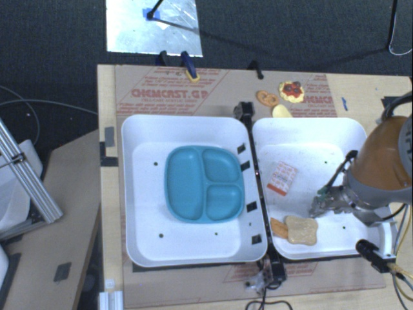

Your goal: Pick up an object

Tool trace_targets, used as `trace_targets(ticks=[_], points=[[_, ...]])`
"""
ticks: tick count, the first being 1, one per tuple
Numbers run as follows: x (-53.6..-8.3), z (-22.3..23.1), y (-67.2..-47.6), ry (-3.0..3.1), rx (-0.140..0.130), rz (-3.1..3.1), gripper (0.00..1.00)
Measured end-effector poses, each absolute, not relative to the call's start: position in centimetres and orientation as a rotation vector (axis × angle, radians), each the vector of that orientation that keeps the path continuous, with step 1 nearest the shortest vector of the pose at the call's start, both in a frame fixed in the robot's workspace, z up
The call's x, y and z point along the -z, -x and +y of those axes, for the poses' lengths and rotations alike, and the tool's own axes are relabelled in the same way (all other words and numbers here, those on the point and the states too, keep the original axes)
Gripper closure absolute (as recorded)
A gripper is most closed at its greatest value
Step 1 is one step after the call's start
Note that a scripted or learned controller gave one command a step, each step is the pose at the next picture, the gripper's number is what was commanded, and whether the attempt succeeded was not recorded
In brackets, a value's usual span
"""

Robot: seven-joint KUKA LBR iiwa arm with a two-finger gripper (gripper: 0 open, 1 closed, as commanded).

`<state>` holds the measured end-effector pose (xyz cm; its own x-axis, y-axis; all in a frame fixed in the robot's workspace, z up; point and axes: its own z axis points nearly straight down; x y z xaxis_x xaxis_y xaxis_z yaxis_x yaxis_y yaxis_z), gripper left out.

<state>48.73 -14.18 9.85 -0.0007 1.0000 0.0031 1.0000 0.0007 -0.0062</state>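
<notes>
Just below the jaws, bread slice [301, 229]

Two bins sit side by side on the bench. In the left bin [139, 173] lies a divided plate [204, 183]. The right bin [310, 137] holds a packet [282, 177] near its middle, with a toast slice [301, 230] and a cracker [279, 228] (touching each other) at its front edge.

The arm [387, 166] has a rounded orange band above a grey wrist; thin dark cables run beside its small metallic gripper [321, 203].
</notes>
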Motion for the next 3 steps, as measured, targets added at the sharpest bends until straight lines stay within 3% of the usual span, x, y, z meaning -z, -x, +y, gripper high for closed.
trace_targets(ticks=[1,2,3], points=[[-8.8,-10.7,-49.0,2.232,0.006,-2.235,1.0],[-19.0,-3.1,-48.9,2.212,0.016,-2.24,1.0],[-24.2,1.2,-48.8,2.215,0.009,-2.234,1.0]])
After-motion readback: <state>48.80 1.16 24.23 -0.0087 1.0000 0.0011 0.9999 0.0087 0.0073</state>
